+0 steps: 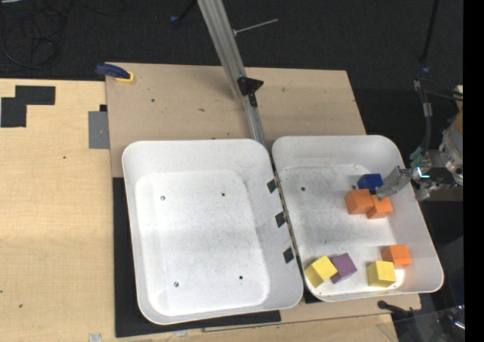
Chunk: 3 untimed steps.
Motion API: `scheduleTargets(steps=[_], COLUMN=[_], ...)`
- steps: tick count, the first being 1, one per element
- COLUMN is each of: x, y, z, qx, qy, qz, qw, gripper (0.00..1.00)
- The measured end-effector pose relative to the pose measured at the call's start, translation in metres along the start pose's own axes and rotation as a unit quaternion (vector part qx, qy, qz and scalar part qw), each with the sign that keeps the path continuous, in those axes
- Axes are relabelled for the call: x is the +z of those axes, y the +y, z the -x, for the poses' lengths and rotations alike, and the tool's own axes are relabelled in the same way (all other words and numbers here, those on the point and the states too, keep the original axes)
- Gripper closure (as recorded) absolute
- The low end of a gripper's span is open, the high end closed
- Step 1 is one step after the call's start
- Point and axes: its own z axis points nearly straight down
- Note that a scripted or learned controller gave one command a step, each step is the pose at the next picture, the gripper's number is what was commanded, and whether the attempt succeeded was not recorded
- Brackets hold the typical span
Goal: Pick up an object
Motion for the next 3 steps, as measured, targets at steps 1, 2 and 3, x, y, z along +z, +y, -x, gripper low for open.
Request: scheduleTargets(steps=[1, 2, 3], x=[-0.002, 0.047, 0.111], y=[0.001, -0.009, -0.012], z=[0.000, 0.000, 0.002], qx=[0.000, 0.000, 0.000], qy=[-0.001, 0.000, 0.001], qz=[0.002, 0.000, -0.001], qw=[1.0000, 1.0000, 1.0000], gripper=[0.00, 0.00, 0.00])
